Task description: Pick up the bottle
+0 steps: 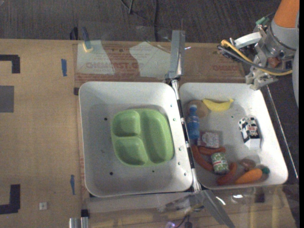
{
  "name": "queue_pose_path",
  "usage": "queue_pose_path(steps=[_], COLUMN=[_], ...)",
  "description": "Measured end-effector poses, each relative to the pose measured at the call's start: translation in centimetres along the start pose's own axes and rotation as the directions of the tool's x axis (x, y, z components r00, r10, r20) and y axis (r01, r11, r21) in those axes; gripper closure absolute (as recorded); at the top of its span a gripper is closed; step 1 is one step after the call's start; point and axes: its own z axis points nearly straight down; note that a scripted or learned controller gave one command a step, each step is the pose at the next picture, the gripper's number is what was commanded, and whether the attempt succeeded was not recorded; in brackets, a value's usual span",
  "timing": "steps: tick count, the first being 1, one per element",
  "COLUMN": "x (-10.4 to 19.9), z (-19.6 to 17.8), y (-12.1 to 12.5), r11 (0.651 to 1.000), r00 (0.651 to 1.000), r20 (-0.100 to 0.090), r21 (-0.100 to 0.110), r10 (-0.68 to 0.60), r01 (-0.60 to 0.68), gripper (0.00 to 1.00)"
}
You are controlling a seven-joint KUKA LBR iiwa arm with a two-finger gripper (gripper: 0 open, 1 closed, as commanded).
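Observation:
A blue bottle with a blue cap lies along the left wall of the right bin, its cap pointing to the far side. My gripper hangs over the bin's far right corner, well away from the bottle, at the end of the grey arm with its orange band. Nothing shows between its tips.
The right bin also holds a banana, a black and white carton, a small packet, a green can, sausages and a carrot. A green divided tray lies in the left bin.

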Motion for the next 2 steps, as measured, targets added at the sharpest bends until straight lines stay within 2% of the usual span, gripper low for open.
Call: queue_pose_path(steps=[1,2], x=[-3.8,-3.6], z=[2.4,1.4], y=[3.6,3.3], r11=[0.999,0.999], r00=[0.999,0.999], r20=[0.002,0.004], r21=[0.002,0.003], r10=[0.043,0.037], r01=[-0.043,-0.037], gripper=[1.00,1.00])
